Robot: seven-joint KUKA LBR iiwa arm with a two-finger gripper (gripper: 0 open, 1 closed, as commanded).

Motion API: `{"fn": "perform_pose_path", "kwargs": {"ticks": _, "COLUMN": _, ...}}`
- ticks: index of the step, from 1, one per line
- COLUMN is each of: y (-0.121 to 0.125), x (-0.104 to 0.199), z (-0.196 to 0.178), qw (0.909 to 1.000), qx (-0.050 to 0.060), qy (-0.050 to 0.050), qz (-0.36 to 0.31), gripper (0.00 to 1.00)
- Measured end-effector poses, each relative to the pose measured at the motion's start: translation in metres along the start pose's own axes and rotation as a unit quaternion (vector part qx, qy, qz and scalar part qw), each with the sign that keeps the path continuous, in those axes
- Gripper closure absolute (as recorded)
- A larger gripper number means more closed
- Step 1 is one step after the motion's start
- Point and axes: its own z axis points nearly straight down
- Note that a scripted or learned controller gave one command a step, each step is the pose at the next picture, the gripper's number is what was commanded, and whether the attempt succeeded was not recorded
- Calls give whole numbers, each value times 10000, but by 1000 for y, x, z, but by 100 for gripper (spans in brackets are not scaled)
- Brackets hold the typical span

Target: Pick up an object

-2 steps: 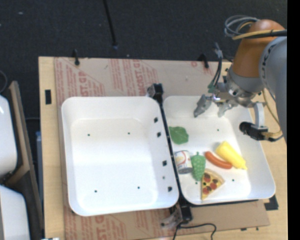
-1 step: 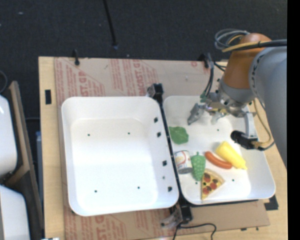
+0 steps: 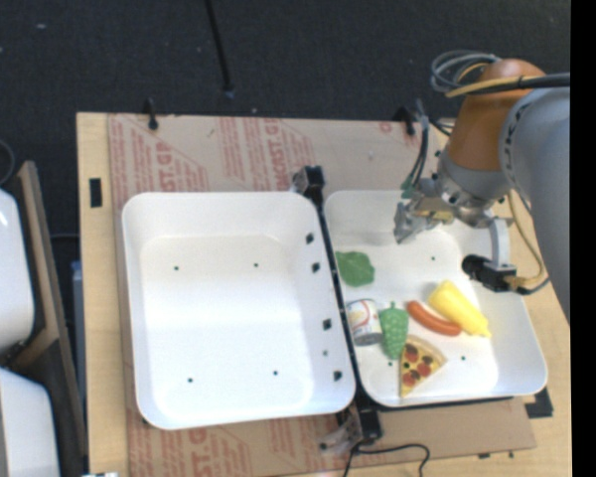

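Over the right bin (image 3: 517,366) hangs the gripper (image 3: 409,223) — finger state unclear — toys lie below it

Green leaf (image 3: 355,267), yellow wedge (image 3: 459,306), red sausage (image 3: 433,318), white bins (image 3: 149,237) (both).

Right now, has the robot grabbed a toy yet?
Not yet. The gripper sits near the top of the right bin with nothing seen between its fingers. The green leaf, yellow toy, hot dog and pizza slice lie in the bin. Picking one remains.
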Motion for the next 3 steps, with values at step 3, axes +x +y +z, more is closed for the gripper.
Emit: {"fn": "perform_pose_path", "kwargs": {"ticks": 3, "y": -3, "x": -2, "z": -126, "qw": 10000, "qx": -4, "qy": -1, "qz": -5, "gripper": 100}}
